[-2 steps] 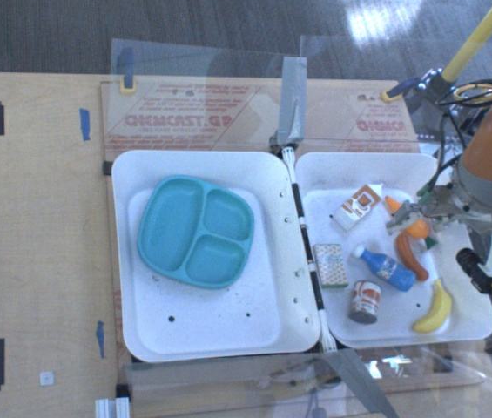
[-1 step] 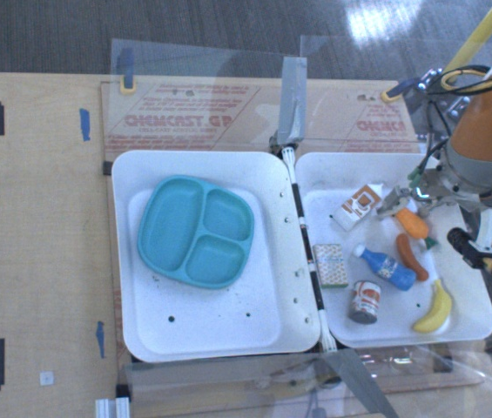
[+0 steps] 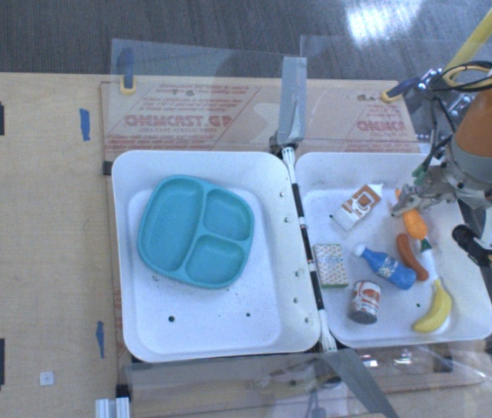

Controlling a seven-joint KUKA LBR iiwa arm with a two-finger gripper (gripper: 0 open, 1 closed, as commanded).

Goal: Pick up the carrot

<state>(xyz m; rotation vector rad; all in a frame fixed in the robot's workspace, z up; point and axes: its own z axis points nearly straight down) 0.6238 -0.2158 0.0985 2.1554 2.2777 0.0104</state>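
Camera view: fingers (image 3: 411, 200) just above stubby, smooth orange carrot (image 3: 414, 225).

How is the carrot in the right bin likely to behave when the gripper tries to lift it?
The carrot looks small, rounded and smooth, so it may slip or roll. It probably stays stiff. The sausage lies close by and could get nudged.
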